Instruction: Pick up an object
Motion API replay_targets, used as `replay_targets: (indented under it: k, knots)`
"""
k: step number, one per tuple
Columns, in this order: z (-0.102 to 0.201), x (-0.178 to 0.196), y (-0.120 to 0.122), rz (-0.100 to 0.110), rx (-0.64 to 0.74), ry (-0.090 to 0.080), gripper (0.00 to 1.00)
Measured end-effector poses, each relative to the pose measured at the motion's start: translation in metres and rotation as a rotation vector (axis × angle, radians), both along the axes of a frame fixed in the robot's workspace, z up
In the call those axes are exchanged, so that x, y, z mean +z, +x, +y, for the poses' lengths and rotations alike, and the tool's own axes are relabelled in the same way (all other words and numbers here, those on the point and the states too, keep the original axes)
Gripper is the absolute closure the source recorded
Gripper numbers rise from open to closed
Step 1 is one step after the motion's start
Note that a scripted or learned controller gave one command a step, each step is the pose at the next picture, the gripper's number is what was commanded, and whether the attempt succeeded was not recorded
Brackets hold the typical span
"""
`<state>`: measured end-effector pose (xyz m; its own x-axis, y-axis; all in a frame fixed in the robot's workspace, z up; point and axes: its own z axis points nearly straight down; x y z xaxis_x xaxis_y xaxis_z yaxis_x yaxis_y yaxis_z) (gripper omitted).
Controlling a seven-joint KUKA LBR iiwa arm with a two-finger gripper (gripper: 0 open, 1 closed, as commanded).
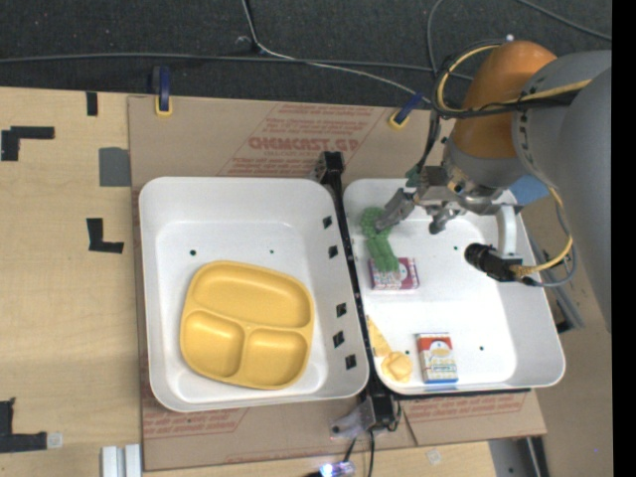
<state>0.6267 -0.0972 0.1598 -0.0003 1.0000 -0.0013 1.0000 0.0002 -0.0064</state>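
Nearest the front edge of the counter [70, 296], the right bin [517, 351] holds a small red-and-white box [435, 357] close to its front wall, standing square to that wall, with a pale yellow crumpled piece [386, 354] just beside it against the divider between the bins. The left bin [164, 227] carries a yellow divided tray [246, 323] that fills most of its front half.

Further back in the right bin lies a small pink-and-white packet [394, 274], and touching its rear left corner a green strip-like object [379, 235] runs away from it toward the rear, its long axis roughly front to back along the divider wall.

The end effector [421, 207] hangs over the rear of the right bin, and its two fingers look spread apart with nothing between them: one finger [397, 205] reaches toward the rear end of the green object, the other [440, 220] points down over bare bin floor. So the green object lies just to the divider side of the end effector and slightly toward the front; the packet lies further front still. Judging from this, the green object is the likeliest target, and a short shift toward the divider would centre the fingers on it.

Room is tight on that side: the divider wall stands just beside the green object, so a finger could strike it. Toward the bin's right wall the floor is open.
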Motion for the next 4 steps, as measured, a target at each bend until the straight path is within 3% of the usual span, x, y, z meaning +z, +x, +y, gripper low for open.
replay_targets:
  k: [1,2,4]
  knots:
    - [-0.005,-0.051,-0.009,-0.002,0.001,0.0,0.0]
    - [-0.004,-0.039,-0.008,-0.004,0.003,0.001,1.0]
    - [-0.007,0.061,-0.012,-0.01,0.0,0.001,1.0]
